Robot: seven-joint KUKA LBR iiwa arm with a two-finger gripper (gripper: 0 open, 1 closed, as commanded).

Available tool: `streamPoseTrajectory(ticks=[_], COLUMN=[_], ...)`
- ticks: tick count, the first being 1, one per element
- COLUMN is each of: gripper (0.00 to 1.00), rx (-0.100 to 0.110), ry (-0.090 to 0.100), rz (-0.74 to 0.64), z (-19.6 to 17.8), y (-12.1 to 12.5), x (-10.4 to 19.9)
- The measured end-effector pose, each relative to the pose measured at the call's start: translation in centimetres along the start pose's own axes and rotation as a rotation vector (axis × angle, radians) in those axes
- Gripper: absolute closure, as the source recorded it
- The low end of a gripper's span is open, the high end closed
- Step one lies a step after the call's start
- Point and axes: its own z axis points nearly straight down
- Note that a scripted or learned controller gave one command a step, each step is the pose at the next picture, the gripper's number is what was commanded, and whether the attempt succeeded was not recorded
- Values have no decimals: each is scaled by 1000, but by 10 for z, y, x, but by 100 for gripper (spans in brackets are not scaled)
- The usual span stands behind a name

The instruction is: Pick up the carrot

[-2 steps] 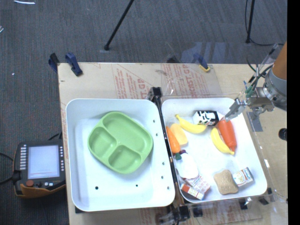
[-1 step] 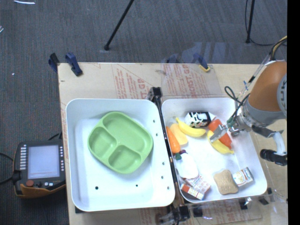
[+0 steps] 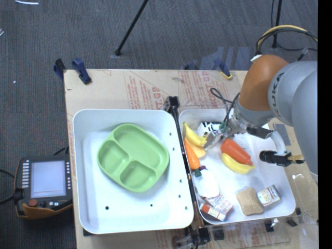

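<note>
You will find the carrot in the right bin, lying along its left wall, thick end toward the near edge and just beside a yellow banana that sits further up the same wall. The gripper hangs low over the far-left part of that bin, its tips close to the banana and just right of the carrot's upper end; you cannot tell from this angle whether it is spread or clenched, and nothing shows clearly between its tips. Right of the gripper lies an orange-red vegetable-shaped toy, touching a second yellow banana below it. Toward the near edge of the right bin you can see a white bottle-like item, a small red and white carton, a slice of brown bread and a small box. The left bin carries a green divided plate, set toward its far-centre. A teach pendant rests on the floor off the bench's left edge.
</note>
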Motion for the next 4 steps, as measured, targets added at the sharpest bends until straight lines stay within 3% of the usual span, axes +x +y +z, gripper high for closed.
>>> streamPoseTrajectory(ticks=[1,2,3,4], gripper=[0,0,0,0], rx=[-22,-18,-16,-13], ry=[-7,2,8,11], rz=[56,361,768,851], z=[1,3,3,5], y=[-43,-53,-24,-68], x=[48,53,43,70])
